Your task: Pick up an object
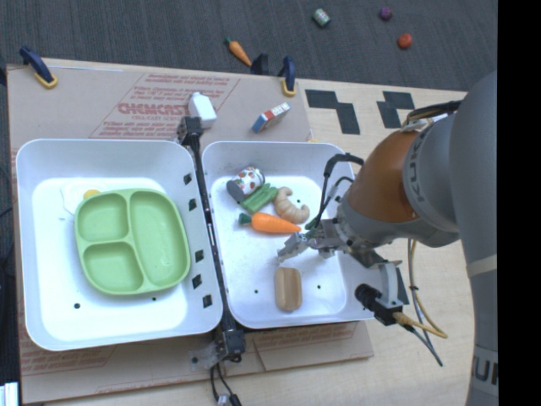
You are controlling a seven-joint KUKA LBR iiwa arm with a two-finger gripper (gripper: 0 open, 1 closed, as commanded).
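My gripper (304,245) hangs in the right bin (254,307), just below an orange carrot (275,223) and above a tan bread-like block (288,288). I see nothing held in it. Further back in the same bin lie a tan croissant-shaped piece (292,203), a green item (259,199), a dark piece (235,191) and a small round white-and-red object (249,177). The grey arm with its orange band (385,184) covers the bin's right side.
The left bin (42,311) holds a green divided plate (131,239) with a yellow bit (90,194) at its back edge. A small red, white and blue box (270,117) lies on the cardboard behind the bins. Clamps and small toys sit further back.
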